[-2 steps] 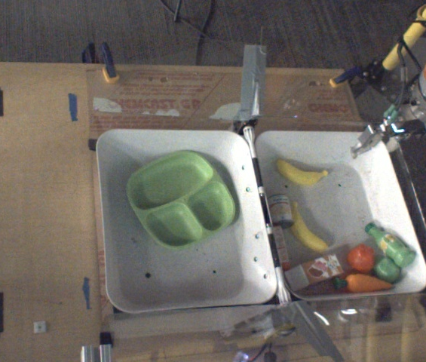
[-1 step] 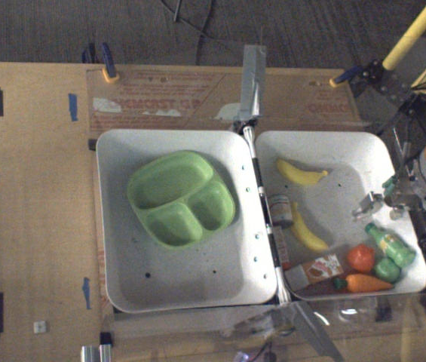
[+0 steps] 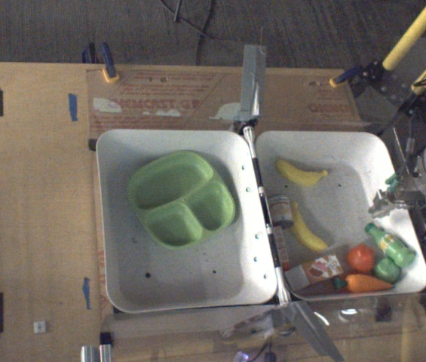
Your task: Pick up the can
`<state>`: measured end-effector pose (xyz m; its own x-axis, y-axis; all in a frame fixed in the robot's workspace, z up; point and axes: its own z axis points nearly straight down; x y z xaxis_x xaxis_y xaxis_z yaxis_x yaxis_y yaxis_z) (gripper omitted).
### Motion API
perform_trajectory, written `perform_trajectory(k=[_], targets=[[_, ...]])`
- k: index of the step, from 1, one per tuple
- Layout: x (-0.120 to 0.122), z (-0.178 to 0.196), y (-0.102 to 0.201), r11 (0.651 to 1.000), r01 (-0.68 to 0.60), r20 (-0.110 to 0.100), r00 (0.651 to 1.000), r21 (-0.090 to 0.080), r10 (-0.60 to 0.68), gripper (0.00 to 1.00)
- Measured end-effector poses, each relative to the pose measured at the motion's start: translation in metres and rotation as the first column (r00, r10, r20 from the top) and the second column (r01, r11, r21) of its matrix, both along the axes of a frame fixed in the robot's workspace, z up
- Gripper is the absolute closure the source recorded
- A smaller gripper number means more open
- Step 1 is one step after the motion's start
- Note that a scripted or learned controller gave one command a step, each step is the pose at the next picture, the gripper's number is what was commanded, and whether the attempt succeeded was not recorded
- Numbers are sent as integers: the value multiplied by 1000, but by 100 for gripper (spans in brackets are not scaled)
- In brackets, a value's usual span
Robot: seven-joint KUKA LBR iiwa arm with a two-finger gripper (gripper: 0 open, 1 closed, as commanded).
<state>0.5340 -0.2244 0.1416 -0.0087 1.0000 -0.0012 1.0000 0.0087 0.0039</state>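
A KUKA arm's gripper hangs over the 3 o'clock rim of the right bin, with nothing seen in its grasp; whether the claw is spread or pressed together cannot be told from this slant. The can, its target, sits across the bin at 9 o'clock, tight against the wall shared with the left bin. It appears to lie on its side, its length running along that wall, though it is small in the view.

The pick looks awkward. One banana lies just beside the can at its 4 o'clock, perhaps touching it, and a second banana lies near its 1 o'clock. The arm would likely do best to cross the bin high toward 9 o'clock, clear of the fruit, and descend straight over the can's middle. With the wall on one side, closing across the can's width from 3 and 9 o'clock leaves little room; closing from 12 and 6 o'clock, on its ends, may suit better if the claw opens wide enough. A slow descent should help, since a round can could roll or slip toward the banana.

A green plate in the left bin plays no part.
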Motion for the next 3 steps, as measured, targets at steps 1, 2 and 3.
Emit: perform_trajectory(k=[1,2,3], targets=[[64,47,2,1000,-28,-1,1000,-1,28,100],[134,168,12,1000,-22,0,1000,-2,22,100],[134,295,3,1000,-27,1,1000,-2,27,100]])
